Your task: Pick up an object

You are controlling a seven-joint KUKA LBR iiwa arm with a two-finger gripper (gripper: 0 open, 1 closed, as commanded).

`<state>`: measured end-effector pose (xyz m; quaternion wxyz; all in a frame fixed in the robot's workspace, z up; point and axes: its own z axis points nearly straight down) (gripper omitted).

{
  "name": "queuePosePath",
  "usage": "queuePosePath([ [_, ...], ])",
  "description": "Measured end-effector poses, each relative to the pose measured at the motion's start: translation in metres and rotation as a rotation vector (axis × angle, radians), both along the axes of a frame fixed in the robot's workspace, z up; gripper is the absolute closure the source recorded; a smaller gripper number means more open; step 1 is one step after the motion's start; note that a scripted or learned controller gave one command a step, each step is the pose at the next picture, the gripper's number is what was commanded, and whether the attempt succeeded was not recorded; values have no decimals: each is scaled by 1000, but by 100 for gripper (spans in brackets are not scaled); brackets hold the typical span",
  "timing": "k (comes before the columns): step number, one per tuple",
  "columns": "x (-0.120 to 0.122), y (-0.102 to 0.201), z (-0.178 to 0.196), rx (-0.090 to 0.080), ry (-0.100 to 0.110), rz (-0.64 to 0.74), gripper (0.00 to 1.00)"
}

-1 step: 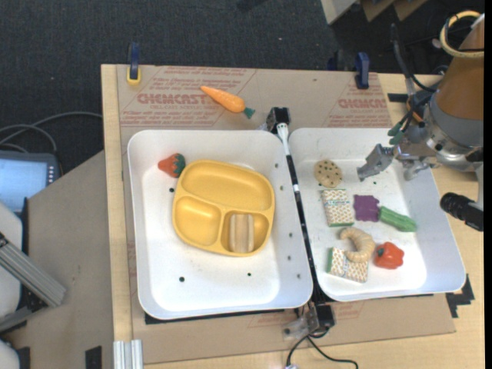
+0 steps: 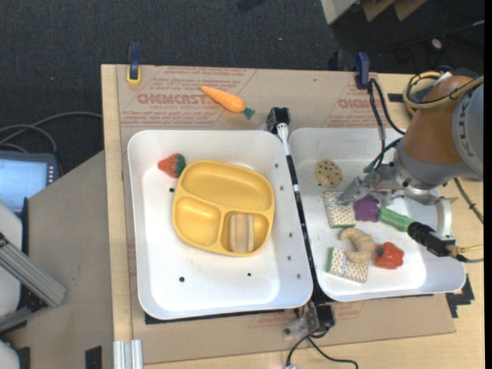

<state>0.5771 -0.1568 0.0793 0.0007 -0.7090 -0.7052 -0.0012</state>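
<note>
My gripper hangs low over the middle of the right bin, at the end of the grey arm with its orange band. Right under and beside it lies a purple toy; whether they touch is unclear. A green piece lies just to the purple toy's right. A round speckled cookie sits to the gripper's upper left. A green-edged sandwich square lies to the gripper's lower left. Further forward are a tan knobbly piece, a second sandwich square and a red pepper.
The left bin holds a yellow divided plate with a pale item in one compartment, and a strawberry beside it. An orange carrot lies on the bench behind the bins.
</note>
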Motion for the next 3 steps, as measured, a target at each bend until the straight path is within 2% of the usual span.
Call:
queuePosePath([
  [1, 2, -1, 20, -7, -10, 3, 100],
  [2, 2, -1, 19, -7, -9, 3, 0],
  [3, -37, 33, 4, 1, 7, 5, 0],
])
